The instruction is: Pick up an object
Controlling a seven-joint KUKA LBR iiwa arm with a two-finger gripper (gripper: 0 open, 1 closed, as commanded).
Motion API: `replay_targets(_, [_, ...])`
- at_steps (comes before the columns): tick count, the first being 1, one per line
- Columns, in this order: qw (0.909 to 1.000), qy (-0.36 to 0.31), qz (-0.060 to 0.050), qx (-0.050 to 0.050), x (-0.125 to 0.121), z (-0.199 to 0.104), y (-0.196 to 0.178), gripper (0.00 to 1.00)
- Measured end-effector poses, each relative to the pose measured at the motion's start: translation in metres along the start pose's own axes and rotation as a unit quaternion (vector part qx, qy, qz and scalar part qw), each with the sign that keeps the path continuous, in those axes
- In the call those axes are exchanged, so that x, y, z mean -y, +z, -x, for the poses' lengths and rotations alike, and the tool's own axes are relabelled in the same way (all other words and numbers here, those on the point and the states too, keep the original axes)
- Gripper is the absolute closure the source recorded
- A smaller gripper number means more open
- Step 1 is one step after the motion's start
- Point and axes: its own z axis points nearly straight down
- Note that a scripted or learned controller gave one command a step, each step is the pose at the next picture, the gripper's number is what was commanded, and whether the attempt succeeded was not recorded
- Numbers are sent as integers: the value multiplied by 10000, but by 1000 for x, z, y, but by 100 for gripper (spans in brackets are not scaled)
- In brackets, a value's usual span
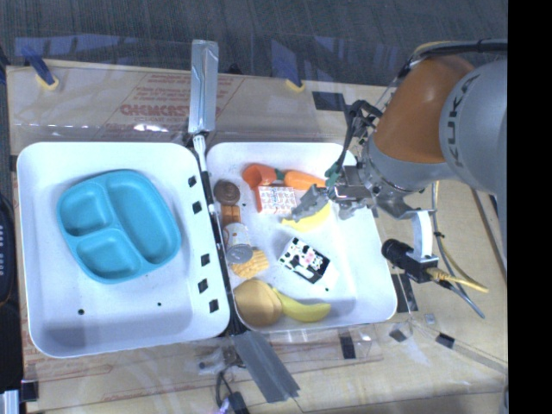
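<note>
The arm leans in over the right bin [366, 296], its gripper [312, 202] low near that bin's far right corner. A yellow piece [316, 218] sits right under the fingers; whether they are open or closed on it I cannot tell. By the far edge lie an orange carrot [302, 179] and a red-orange piece [255, 176], with a white patterned card [276, 199] just beside them. A black-and-white box [304, 260] rests mid-bin. At the near edge a banana [307, 310] touches a tan pear [257, 303]. The left bin [52, 317] carries a blue divided plate [119, 224] toward its far side.
</note>
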Motion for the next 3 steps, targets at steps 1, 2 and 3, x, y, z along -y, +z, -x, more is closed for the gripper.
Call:
replay_targets(1, [9990,432,68,2,-50,-8,122,0])
replay_targets(2, [9942,1075,16,6,-73,6,106,0])
replay_targets(3, [9939,1100,46,-10,-100,22,131,0])
